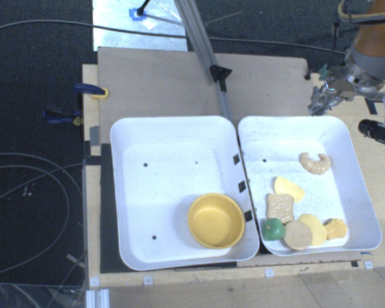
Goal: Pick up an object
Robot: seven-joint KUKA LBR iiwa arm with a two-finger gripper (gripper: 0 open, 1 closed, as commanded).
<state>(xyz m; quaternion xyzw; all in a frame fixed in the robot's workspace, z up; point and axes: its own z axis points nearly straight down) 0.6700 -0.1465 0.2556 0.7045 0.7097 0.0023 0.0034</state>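
The gripper hovers above the right bin's far rim, nothing visibly between its jaws, whose state cannot be told. The croissant lies nearest. The approach is likely underway; next comes descent over it.

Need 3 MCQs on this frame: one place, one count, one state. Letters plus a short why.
1. Where does the yellow bowl sit?
A. left bin, near corner
B. right bin
C. on the bench

2. How many bins are on the bench?
A. one
B. two
C. three

3. The croissant is:
A. between the fingers
B. inside the bowl
C. lying loose in the right bin

Key: 1 A, it rests in the left bin; 2 B, two sit side by side; 3 C, the gripper is beyond the bin's far rim.
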